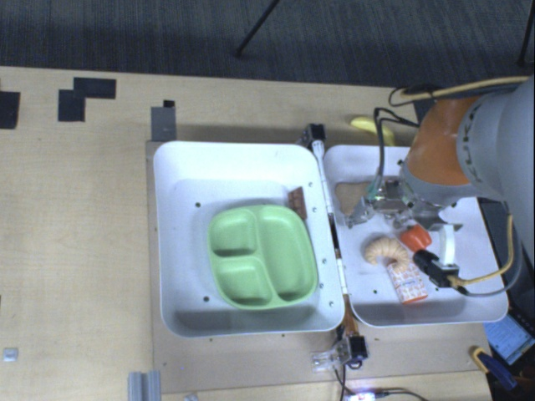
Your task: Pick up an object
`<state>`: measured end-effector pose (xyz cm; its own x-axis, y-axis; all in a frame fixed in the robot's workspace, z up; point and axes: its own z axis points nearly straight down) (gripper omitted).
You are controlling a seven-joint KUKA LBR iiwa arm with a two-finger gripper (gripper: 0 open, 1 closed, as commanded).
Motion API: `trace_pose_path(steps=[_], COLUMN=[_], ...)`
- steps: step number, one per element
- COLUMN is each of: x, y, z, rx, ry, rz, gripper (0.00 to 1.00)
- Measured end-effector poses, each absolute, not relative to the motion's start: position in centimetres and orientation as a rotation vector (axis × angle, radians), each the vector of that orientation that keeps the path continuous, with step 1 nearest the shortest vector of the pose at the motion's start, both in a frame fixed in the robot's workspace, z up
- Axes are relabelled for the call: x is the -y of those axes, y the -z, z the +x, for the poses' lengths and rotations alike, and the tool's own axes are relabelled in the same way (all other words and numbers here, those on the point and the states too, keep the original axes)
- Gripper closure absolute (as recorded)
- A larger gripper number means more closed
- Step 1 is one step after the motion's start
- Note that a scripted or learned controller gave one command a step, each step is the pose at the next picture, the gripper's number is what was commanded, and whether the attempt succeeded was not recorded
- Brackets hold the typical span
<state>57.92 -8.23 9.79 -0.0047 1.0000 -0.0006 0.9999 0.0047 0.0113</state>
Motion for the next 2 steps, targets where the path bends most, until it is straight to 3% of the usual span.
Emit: trace_pose_path(steps=[1,2], x=[8.16,8.15], y=[-10.85,-10.84], z=[58.03,58.02], rx=[-2.221,-2.221], ry=[-0.016,-0.015], rz=[2.208,2.208], gripper=[1.0,0.0])
